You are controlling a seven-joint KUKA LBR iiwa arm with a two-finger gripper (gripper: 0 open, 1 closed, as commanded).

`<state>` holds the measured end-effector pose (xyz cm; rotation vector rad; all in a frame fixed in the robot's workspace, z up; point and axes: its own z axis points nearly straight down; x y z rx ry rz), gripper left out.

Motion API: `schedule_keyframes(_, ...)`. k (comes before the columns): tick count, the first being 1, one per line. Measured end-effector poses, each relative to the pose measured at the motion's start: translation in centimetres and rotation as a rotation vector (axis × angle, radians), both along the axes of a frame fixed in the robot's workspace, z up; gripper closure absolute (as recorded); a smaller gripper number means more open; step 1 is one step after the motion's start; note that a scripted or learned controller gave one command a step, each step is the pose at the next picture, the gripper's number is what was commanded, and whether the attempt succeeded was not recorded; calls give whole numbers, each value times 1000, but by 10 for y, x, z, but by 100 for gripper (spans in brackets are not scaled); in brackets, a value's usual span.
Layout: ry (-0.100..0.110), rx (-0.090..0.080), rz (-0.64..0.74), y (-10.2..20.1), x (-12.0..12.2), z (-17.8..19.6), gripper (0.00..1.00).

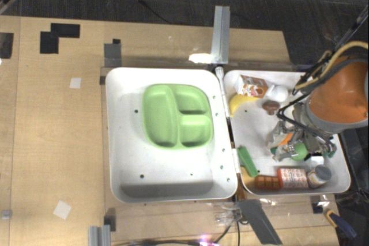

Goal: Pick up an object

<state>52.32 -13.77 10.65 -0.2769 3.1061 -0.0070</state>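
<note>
The gripper point(286, 146) hangs low in the right bin point(345, 181) over green clutter; whether it grips anything I cannot tell; a red-labelled bottle point(295, 177) lies near it, print unreadable; left bin point(121, 124) holds a green divided tray point(176, 114)

Wooden bench point(52, 141) carries two white bins side by side: left bin point(124, 141) w/ green divided tray, right bin point(340, 181) w/ clutter. Black patches point(57, 36) far left, small pale squares point(62, 209) near left.
</note>
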Motion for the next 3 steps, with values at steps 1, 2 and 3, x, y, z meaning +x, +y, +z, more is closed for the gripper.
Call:
schedule_keyframes(1, 14, 3, 90, 46, 67, 22, 100)
schedule_keyframes(2, 4, 1, 120, 88, 99, 109, 100)
schedule_keyframes(3, 11, 1, 196, 124, 124, 134, 100)
